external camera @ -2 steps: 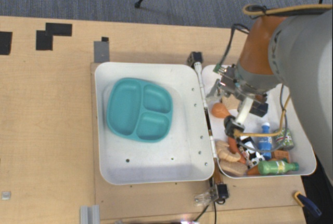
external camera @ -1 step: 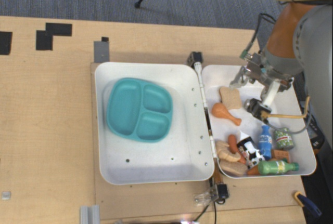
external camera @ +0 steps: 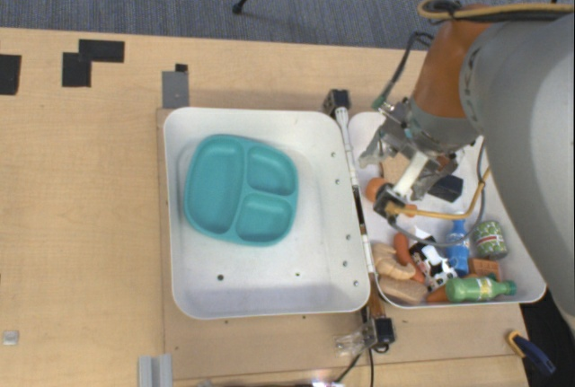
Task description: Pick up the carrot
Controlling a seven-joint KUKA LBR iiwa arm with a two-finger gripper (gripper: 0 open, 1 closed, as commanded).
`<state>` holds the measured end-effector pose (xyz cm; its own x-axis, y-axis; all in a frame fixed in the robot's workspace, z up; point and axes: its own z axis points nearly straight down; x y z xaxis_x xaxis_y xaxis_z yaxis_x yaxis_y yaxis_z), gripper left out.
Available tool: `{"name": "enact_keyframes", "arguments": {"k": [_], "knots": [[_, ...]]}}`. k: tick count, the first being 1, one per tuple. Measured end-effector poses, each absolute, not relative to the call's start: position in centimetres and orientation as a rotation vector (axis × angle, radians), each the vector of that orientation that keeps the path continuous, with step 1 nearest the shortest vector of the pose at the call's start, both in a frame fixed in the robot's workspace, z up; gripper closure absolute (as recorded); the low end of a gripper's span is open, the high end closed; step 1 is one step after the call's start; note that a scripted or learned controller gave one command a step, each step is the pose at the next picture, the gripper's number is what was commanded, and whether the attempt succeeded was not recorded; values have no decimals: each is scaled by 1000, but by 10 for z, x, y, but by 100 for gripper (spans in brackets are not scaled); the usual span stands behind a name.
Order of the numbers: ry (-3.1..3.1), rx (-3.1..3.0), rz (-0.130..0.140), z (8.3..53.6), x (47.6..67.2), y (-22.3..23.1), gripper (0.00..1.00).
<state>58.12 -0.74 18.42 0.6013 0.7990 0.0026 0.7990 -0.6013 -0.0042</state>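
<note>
Bins sit side by side mid-frame: the left bin (external camera: 269, 291) holds a teal divided plate (external camera: 241, 189). Against the left wall of the right bin (external camera: 532, 291) lies an orange piece, apparently the carrot (external camera: 375, 189), with the gripper (external camera: 386, 162) just above it; whether the gripper is spread or closed cannot be told. Toward lower right lie a toy cow (external camera: 435, 265), a blue bottle (external camera: 458, 249) and a green bottle (external camera: 481, 289).

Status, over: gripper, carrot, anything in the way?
Gripper low over right bin, grasp unclear. Carrot, likely the orange piece at the bin's left wall, beside the gripper. Green bottle and other toys crowd the near end.
</note>
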Motion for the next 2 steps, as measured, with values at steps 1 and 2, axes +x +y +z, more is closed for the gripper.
{"name": "enact_keyframes", "arguments": {"k": [1,2], "knots": [[-1629,-2685,1,184,527,-24,0],[-1518,-2752,-2,185,578,-56,0]]}}
